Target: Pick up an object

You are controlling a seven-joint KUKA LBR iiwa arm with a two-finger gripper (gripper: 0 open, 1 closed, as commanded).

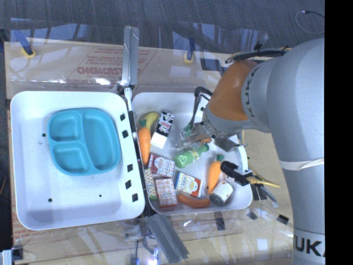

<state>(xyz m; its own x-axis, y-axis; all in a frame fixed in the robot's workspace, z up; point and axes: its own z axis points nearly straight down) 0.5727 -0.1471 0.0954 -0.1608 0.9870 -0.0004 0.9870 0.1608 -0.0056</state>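
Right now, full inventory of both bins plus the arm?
Divided plate: 1, light blue, left bin.
Carrots: 2, orange, right bin; one by left wall, one lower right.
Banana: 1, yellow, upper left.
Carton: 1, black-and-white, beside banana.
Bottle: 1, green, centre.
Snack boxes: about 3, red and orange, lower part.
Sausage: 1, red-orange, front edge.
Can: 1, white, lower right.
Arm: 1, grey with orange band.
Gripper: above bottle.

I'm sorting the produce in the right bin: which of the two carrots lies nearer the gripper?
The shorter carrot, toward the bin's right side beside the white can. The gripper sits just above-left of it; the longer carrot lies along the left wall.
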